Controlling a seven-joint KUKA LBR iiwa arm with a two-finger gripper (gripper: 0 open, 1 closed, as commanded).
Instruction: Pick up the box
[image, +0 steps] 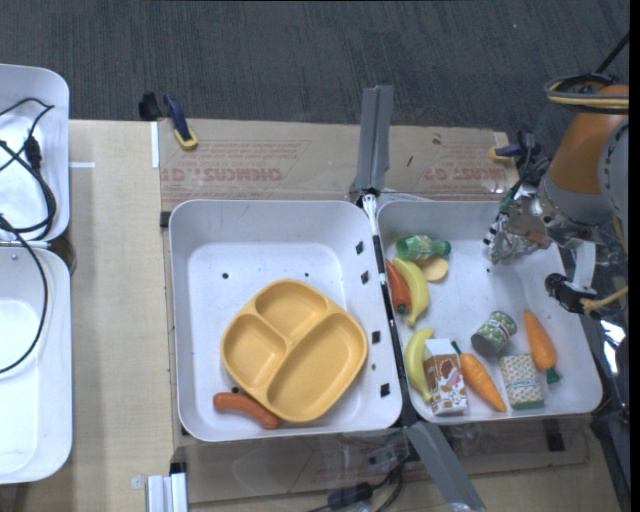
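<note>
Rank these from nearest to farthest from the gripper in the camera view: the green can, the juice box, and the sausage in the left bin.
1. Green can, right bin, below the gripper.
2. Juice box, front of the right bin, beside a banana.
3. Sausage, left bin's front corner, by the yellow plate.

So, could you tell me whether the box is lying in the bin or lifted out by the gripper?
In the bin. The box lies flat on the right bin floor between a banana and a carrot, with the gripper apart from it.
</note>
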